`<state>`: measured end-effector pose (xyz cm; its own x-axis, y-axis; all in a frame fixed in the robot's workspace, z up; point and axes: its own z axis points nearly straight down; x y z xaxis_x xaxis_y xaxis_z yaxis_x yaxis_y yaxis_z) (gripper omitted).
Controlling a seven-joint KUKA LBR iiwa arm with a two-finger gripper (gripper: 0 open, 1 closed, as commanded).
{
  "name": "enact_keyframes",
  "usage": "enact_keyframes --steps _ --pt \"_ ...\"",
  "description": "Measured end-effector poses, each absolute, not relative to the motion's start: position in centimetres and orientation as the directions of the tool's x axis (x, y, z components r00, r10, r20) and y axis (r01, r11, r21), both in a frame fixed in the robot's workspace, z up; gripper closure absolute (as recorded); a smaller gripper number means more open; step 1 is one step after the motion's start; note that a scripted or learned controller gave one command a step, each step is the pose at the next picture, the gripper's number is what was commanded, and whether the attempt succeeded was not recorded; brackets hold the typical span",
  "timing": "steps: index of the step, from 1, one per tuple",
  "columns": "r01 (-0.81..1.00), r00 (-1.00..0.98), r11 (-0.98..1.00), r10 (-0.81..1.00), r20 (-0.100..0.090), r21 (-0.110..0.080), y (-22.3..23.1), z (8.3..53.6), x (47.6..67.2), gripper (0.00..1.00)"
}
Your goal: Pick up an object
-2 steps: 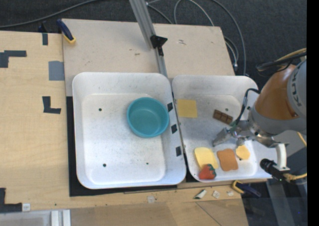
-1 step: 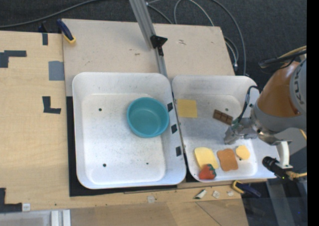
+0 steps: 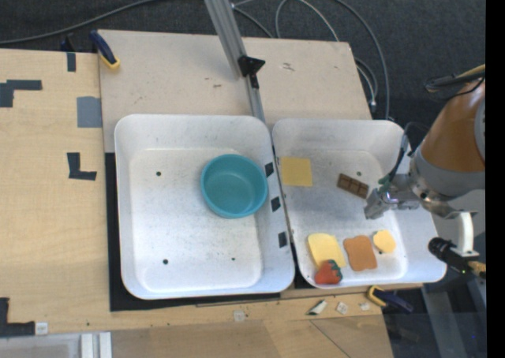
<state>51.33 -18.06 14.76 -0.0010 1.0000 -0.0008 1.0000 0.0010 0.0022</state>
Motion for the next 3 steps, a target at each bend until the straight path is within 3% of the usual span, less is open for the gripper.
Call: enact_keyframes --steps 2,3 --pt "1.0 -0.003 0.003 1.0 -0.002 0.005 -18.4 26.4 51.8 1.0" --pt "1.0 -0.002 0.002 1.0 -0.001 0.002 -18.4 29.4 51.9 1.0"
